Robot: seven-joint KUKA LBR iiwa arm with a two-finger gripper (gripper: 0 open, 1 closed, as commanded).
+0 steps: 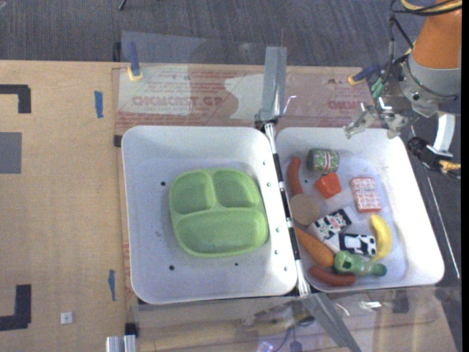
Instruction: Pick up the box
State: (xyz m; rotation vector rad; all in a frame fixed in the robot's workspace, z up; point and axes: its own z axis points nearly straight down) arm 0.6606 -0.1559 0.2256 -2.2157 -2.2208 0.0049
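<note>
Box [365, 193], small, pink and patterned, lies flat in the right-hand white bin [423, 218], toward that bin's right side and roughly halfway up it. Just to its left sits an orange-red block [329, 185], and above that a small green and dark can [323, 160] lies on its side. Below the box, a yellow banana [380, 235] curves along the right of the cluster. Left of the banana is a black-and-white patterned carton [339, 227], with a tan round piece [305, 209] beside it. A red sausage [294, 174] and an orange carrot [315, 246] lie along the bin's left wall, and a green bottle [358, 263] and another red sausage [332, 276] rest near the front. The left-hand white bin [146, 160] holds a green divided plate [218, 212]. The gripper [378, 120] hangs at the far rim of the right bin, well apart from the box, with the orange-banded arm [438, 35] rising to the upper right. Its fingers are spread apart with nothing between them.
</note>
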